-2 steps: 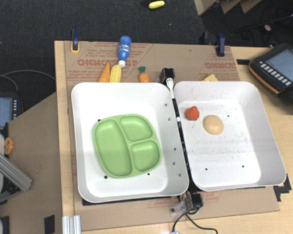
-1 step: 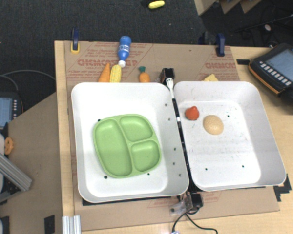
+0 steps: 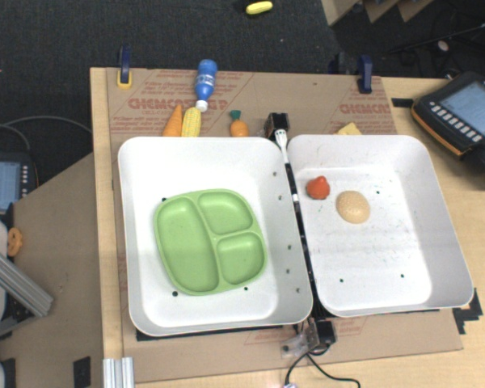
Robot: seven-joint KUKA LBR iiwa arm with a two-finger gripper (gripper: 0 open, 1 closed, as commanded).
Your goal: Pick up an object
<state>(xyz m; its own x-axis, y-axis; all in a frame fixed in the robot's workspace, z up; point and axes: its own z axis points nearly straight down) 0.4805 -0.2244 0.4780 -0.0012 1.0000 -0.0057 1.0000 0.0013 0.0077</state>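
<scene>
Camera view: 2 bins, left w/ 1 green tray (image 3: 211,240), right w/ 1 tomato (image 3: 318,188) & 1 egg (image 3: 353,207).

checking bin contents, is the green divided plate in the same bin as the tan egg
No, the green divided plate lies in the left bin, while the tan egg sits in the right bin.

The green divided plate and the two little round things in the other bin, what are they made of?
The green divided plate looks like moulded plastic: uniform colour, soft sheen, rounded compartment walls. The small red-orange ball and the tan egg-shaped piece look like toy food, probably plastic or rubber with a matte surface; the view is too coarse to say which.
</scene>
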